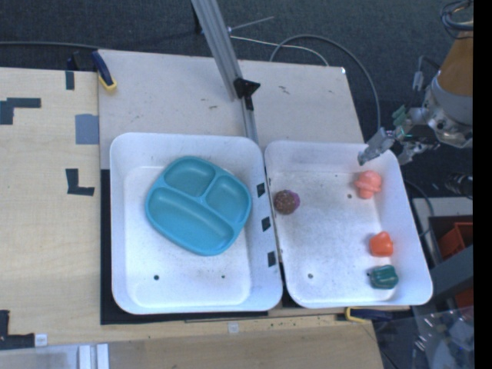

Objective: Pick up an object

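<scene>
My gripper (382, 146) hovers over the right bin's (330, 294) far right corner, fingers apart, nothing between them; pink object (367, 184) lies just below it. Orange object (381, 244), green block (383, 277), dark red ball (287, 201) share that bin; blue divided plate (198, 204) sits in left bin (184, 298).

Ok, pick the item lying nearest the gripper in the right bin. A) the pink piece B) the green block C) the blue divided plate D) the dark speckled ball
A: the pink piece lies by the right bin's upper right rim, just below the gripper; the other items lie farther off.
</scene>
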Available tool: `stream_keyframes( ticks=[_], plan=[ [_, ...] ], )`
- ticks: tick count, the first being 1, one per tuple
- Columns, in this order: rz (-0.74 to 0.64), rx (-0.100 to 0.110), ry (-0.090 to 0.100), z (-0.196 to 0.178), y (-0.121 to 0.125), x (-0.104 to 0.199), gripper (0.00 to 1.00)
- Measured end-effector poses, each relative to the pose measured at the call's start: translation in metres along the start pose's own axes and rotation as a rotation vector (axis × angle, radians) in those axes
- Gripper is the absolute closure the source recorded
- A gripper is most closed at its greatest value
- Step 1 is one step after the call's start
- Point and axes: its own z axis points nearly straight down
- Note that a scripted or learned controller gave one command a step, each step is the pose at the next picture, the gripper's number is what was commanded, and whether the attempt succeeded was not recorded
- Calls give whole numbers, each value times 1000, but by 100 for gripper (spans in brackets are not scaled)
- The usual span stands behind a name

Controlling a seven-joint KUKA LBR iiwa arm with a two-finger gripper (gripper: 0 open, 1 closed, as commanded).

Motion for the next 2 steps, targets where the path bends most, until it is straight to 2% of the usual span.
stream_keyframes(
  ticks=[1, 2],
  plan=[
    [0, 0, 0, 0, 0, 0, 0],
    [1, 5, 0, 46, -7, 0, 0]
  ],
)
